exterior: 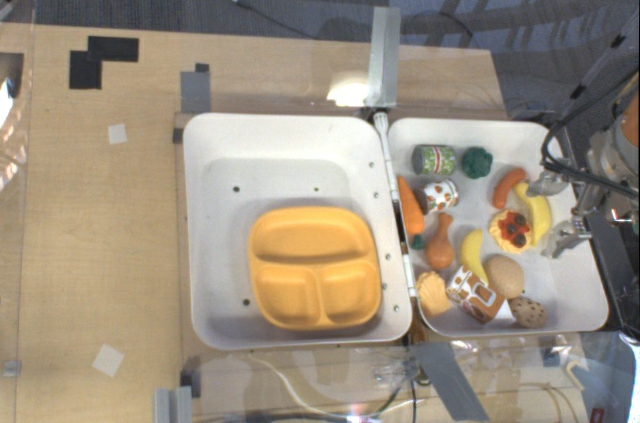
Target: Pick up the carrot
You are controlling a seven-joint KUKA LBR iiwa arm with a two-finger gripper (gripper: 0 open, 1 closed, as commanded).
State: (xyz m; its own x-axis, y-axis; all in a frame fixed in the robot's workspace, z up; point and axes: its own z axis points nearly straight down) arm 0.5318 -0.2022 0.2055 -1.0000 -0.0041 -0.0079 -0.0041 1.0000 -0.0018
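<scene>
The gripper (pixel 565 211) sits at the right edge of the right bin (pixel 590 316), its metal fingers (pixel 548 183) spread apart with nothing between them, so it is open and empty. It hangs over the bin's right wall, just beside a banana (pixel 536 211) and a small tart topped with red berries (pixel 511 229), and well apart from its target.

The carrot (pixel 410 207) lies on the opposite side of that bin, hard against the left wall where the two bins meet, its orange body running near to far. Being tucked against the wall, it probably leaves little room for a finger on its left side, so a grasp along its length looks more workable than one across it.

Between gripper and carrot the bin is crowded: a green can (pixel 434 159) and a dark green vegetable (pixel 477 162) at the far side, a red sausage (pixel 507 186), a small white jar (pixel 440 196), a chicken drumstick (pixel 440 246), a second banana (pixel 473 256), a potato (pixel 505 274), a carton (pixel 472 291) and a cookie (pixel 528 312) nearer. The drumstick lies just beside the carrot and could be nudged.

The left bin (pixel 215 211) holds a yellow divided tray (pixel 315 266).
</scene>
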